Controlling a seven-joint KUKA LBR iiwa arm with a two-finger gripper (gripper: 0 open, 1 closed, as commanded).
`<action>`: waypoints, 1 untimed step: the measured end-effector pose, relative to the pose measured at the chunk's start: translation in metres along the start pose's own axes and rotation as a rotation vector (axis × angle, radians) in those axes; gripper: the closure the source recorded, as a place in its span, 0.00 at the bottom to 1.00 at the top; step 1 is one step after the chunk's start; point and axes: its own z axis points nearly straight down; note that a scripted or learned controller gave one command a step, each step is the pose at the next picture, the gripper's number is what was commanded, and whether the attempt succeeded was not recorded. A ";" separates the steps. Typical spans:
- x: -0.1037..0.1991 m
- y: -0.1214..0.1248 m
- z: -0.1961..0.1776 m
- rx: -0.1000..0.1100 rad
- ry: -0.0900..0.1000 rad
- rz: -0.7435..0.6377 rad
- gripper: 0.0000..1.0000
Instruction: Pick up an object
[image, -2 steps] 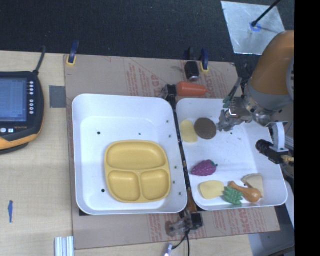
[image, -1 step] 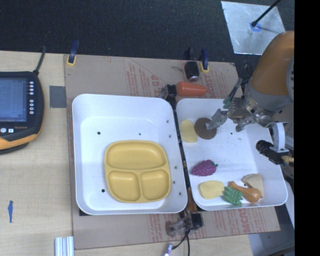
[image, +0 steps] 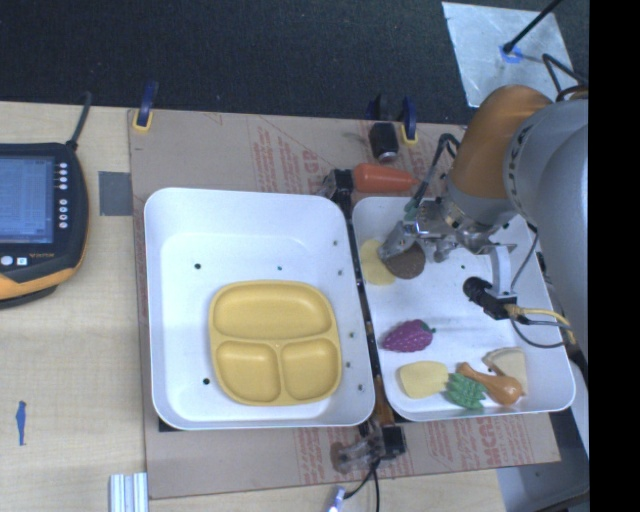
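- A brown round object (image: 406, 263) lies at about ten o'clock in the right bin (image: 540, 300), partly over a pale yellow disc (image: 374, 262) against that bin's left wall.
- The gripper (image: 418, 240) is seen directly above the brown object; whether the jaws are released or clenched cannot be told.
- The step in hand is judged to be the reach onto this object, no lift being evident.
- A firm closure and a straight lift would be called for next.
- Toward six o'clock a purple fruit (image: 407, 335) and a green piece (image: 464, 391) are left untouched.
- A yellow divided tray (image: 274, 340) is held in the left bin (image: 170, 300) on the desk (image: 70, 380).
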 end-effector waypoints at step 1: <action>-0.001 0.001 -0.012 -0.003 0.000 -0.002 1.00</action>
